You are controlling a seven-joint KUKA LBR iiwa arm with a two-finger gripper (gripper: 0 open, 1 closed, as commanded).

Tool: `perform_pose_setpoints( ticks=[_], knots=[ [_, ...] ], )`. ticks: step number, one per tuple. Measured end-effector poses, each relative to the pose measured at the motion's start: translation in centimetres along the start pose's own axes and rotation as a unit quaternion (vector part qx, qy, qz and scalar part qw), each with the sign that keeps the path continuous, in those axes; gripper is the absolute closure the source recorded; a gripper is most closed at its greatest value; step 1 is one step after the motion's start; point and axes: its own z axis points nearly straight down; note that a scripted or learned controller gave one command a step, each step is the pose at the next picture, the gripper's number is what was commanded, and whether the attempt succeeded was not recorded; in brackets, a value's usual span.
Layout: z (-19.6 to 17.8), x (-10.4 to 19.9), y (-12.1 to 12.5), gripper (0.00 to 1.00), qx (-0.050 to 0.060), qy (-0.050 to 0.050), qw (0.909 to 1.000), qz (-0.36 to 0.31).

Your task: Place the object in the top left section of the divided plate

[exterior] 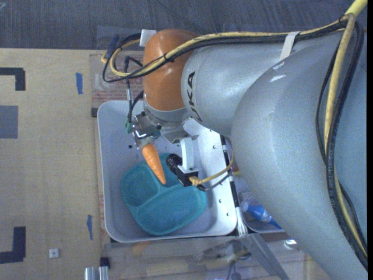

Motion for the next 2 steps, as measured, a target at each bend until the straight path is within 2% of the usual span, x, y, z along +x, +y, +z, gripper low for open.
perform_pose_setpoints(
  ticks=[1,2],
  knots=[
    [-3.6,-0.9,-1.0,1.00,-0.001,0.000,0.9998,0.022],
    [-0.5,-3.2,-0.9,1.00,0.000,0.000,0.9989,0.047]
  ],
)
